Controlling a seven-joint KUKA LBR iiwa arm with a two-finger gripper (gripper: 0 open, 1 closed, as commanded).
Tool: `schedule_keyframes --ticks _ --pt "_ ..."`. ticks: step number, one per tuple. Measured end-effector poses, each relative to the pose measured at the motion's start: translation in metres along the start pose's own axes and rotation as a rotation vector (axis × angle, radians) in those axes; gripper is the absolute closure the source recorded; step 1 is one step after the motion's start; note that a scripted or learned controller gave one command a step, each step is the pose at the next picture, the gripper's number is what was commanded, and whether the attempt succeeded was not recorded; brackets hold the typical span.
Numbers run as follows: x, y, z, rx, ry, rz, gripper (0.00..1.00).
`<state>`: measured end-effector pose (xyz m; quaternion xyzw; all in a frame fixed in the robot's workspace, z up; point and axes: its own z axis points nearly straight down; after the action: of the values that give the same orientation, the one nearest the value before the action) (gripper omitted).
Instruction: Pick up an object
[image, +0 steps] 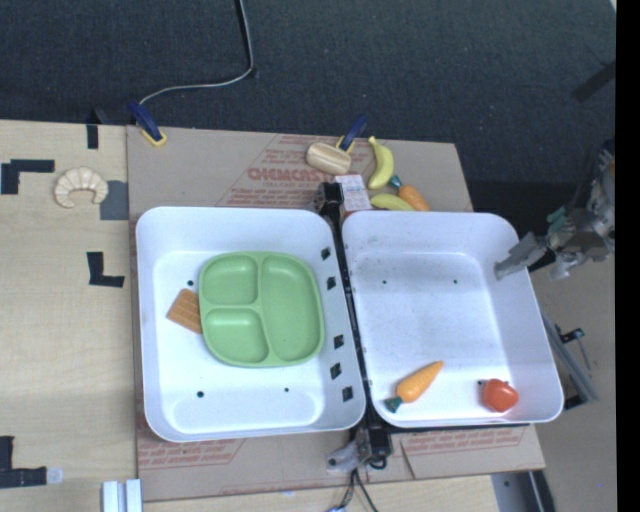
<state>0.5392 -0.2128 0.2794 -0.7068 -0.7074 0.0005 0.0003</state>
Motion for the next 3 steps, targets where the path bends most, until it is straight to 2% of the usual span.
schedule_keyframes --ticks 1,2,3 --pt "0.066 0.067 0.103 0.003 0.002 -0.001 0.00" --pt "0.076 0.021 0.117 0.001 0.000 0.001 0.00" --pt "0.079 -0.056 0.172 0.004 0.002 0.001 0.00"
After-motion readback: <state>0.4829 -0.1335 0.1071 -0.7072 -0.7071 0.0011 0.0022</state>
